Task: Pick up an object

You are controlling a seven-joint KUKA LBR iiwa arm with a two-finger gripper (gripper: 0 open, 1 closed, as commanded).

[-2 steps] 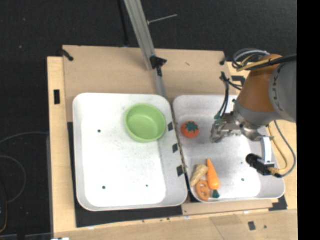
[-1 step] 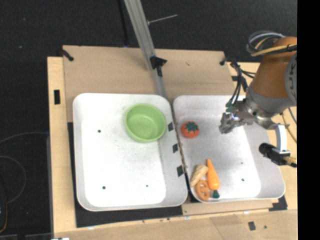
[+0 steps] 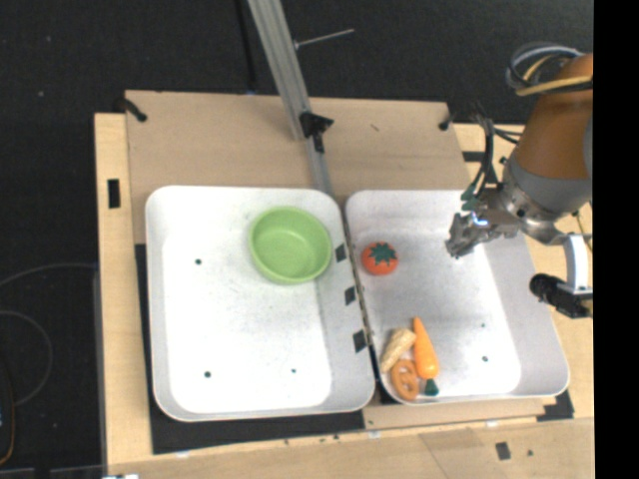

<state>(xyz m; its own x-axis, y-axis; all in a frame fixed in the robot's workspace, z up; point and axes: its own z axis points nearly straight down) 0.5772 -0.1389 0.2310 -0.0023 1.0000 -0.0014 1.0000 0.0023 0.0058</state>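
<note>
The right bin (image 3: 499, 297) holds a red tomato-like toy (image 3: 378, 257) near its left wall. At its front left corner lie an orange carrot (image 3: 424, 349), a beige piece (image 3: 397, 345) and a round orange slice (image 3: 404, 378), bunched together. A green bowl (image 3: 291, 245) sits in the back of the left bin (image 3: 200, 327). My gripper (image 3: 462, 238) hangs over the back right part of the right bin, well to the right of the tomato and apart from every object. Nothing shows between its fingers.
A slanted metal pole (image 3: 285, 68) rises from behind the bins near their shared wall. The wooden bench (image 3: 230, 138) surrounds both bins. Black clips (image 3: 351, 292) sit along the divider between the bins.
</note>
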